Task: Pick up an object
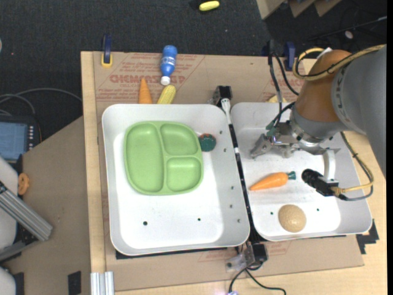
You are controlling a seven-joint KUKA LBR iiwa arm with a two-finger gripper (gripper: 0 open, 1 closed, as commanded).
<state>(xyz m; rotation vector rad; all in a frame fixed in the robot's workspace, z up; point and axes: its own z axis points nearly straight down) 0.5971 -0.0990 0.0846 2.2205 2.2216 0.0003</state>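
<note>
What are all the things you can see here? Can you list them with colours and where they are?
Bins: two, white, side by side on the bench.
Divided plate: one, light green, left bin.
Small round thing: one, dark teal, beside the plate's right edge.
Toy carrot: one, orange with a green top, right bin.
Round lump: one, tan, right bin near the front.
Bottle: one, blue and white, on the cardboard behind the left bin.
Corn: one, yellow, behind the left bin.
Second carrot: one, orange, beside the corn.
Gripper: one, grey metal, above the right bin.
</note>
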